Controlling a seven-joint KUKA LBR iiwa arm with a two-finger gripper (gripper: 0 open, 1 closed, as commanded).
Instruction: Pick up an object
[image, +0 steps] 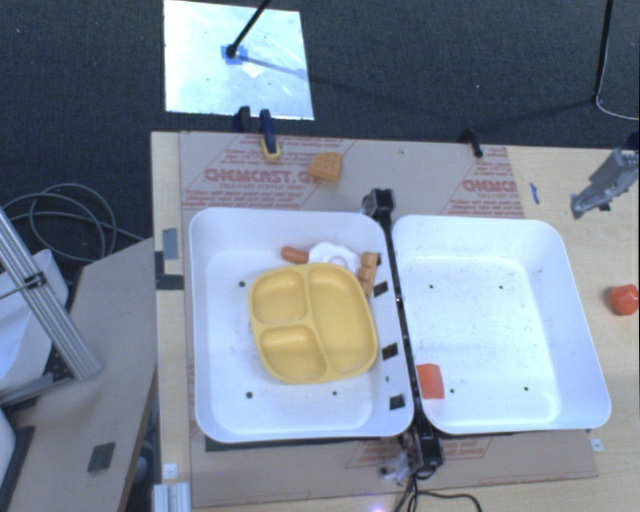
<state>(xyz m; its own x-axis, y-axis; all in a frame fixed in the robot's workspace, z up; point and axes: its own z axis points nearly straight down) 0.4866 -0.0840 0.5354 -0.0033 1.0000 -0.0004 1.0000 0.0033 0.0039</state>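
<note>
Cables: a tangle of black wires (418, 478) hangs at the bench's near edge, just below the seam between the two bins.
Bench top: pale wood (600, 190) with a printed cardboard sheet (420, 175) under the bins.
Right bin (575, 290): shallow, white, speckled floor; a small orange block (430, 381) lies in its near left corner, against the wall.
Left bin (215, 300): white, touching the right bin along a row of black clips (392, 350).
Yellow tray (312, 324): three compartments, flat on the left bin's floor, turned at a slant.
Behind the tray: a white disc-like piece (333, 256) partly tucked under the tray's far rim, an orange sausage-shaped piece (295, 255) just left of it, a small tan piece (368, 267) just right of it near the bin wall.
Red object (623, 299): on the bare bench right of the right bin, apart from it.
Gripper (583, 206): grey, near the right bin's far right corner, well apart from every object; whether its fingers are spread or closed cannot be told, and nothing shows between them.
Waffle-like square (325, 166): tan, on the cardboard beyond the left bin.
Clamp (268, 135): blue and yellow, at the bench's far edge.
Floor: dark carpet (450, 70) with a shiny silver sheet (238, 60) lying on it.
Left side: grey cables (60, 215) coiled on the carpet, a metal rail (45, 300) leaning beside them.
</note>
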